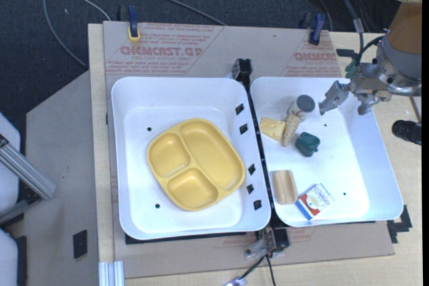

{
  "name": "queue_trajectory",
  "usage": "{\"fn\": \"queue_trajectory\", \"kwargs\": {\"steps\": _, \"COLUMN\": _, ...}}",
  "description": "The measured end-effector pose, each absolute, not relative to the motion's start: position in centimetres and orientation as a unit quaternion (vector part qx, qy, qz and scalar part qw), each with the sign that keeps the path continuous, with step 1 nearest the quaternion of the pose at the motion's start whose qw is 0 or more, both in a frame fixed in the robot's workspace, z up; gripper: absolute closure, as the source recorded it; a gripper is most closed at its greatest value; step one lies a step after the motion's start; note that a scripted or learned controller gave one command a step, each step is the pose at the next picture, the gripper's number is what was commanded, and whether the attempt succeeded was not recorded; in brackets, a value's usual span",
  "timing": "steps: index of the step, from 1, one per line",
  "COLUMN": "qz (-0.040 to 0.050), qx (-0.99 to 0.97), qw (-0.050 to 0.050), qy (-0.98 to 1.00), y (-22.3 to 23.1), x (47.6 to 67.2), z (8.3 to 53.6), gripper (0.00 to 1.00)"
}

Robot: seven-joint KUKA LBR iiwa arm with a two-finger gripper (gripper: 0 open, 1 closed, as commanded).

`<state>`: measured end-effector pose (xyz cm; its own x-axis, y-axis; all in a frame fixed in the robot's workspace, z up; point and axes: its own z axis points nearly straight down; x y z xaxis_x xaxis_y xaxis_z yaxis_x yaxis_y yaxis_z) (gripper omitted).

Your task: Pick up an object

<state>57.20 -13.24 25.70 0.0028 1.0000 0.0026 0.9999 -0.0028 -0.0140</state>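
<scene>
Camera view, looking down on two white bins side by side. Left bin [127,144]: a yellow divided tray [194,163]. Right bin [375,171]: a grey-capped cone-shaped piece [296,118], a pale yellow wedge [271,128], a green block [308,143], a tan block [283,186] and a small red, white and blue carton [314,201]. Gripper [348,98] poised above the bin's far right corner, fingers spread, nothing between them. Best approach, probably: descend straight over the green block, well isolated, closing only once both fingers straddle it.
</scene>
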Motion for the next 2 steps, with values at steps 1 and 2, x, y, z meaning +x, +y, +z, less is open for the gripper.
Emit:
{"fn": "queue_trajectory", "kwargs": {"steps": 1, "qz": 0.0001, "qx": -0.707, "qw": 0.001, "qy": -0.707, "y": -13.2, "x": 57.4, "z": 26.4, "gripper": 0.00}}
{"fn": "queue_trajectory", "kwargs": {"steps": 2, "qz": 0.0009, "qx": -0.707, "qw": 0.002, "qy": -0.707, "y": -13.6, "x": 57.8, "z": 22.1, "gripper": 0.00}}
